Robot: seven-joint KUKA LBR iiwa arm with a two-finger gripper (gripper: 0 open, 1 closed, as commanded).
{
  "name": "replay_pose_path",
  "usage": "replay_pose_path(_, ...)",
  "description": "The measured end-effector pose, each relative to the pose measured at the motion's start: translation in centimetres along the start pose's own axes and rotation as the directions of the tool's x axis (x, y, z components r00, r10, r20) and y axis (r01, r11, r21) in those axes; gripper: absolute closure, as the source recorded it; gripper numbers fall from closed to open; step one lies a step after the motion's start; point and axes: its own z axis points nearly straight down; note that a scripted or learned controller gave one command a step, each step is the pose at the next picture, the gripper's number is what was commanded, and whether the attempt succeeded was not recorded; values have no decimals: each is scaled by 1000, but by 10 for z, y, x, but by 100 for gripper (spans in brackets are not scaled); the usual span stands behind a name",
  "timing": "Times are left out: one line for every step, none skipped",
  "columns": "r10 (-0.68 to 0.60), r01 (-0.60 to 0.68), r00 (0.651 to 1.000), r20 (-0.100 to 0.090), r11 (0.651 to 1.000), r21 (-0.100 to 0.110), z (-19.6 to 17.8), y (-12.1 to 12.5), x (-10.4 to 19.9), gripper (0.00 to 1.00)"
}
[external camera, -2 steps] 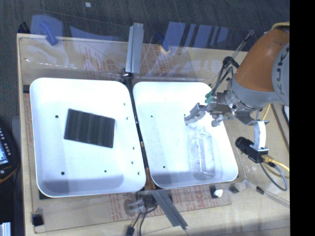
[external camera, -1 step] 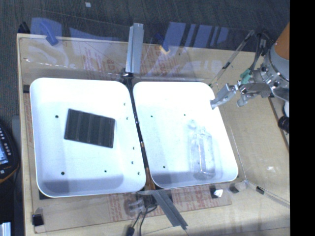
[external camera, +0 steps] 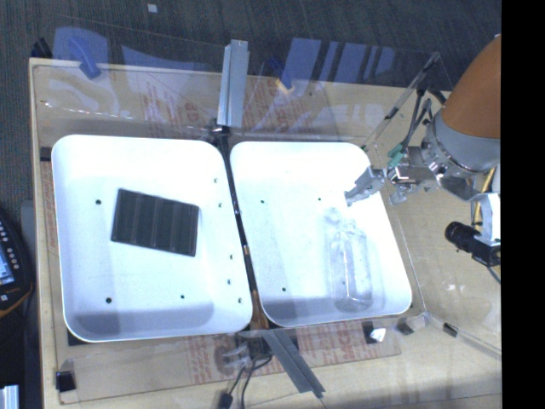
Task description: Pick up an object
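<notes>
White bins, two of them, sit side by side on the counter (external camera: 443,254). One clear plastic bottle (external camera: 349,262) lies in the right bin (external camera: 289,228); one dark ribbed pad (external camera: 156,221) lies in the left bin (external camera: 85,177). The gripper (external camera: 362,186) hangs over the right bin's far right edge, apart from the bottle; I cannot tell its state.

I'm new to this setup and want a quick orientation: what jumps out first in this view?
A dark ribbed rectangular pad lies flat in the left bin, stark against the white. In the right bin, a clear plastic bottle lies near the right wall, hard to see. The gripper hangs over that bin's upper right corner, above the bottle and apart from it.
</notes>
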Motion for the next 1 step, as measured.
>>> replay_pose_path(254, -254, 967, 1, 967, -2, -25, 24, 5, 0)
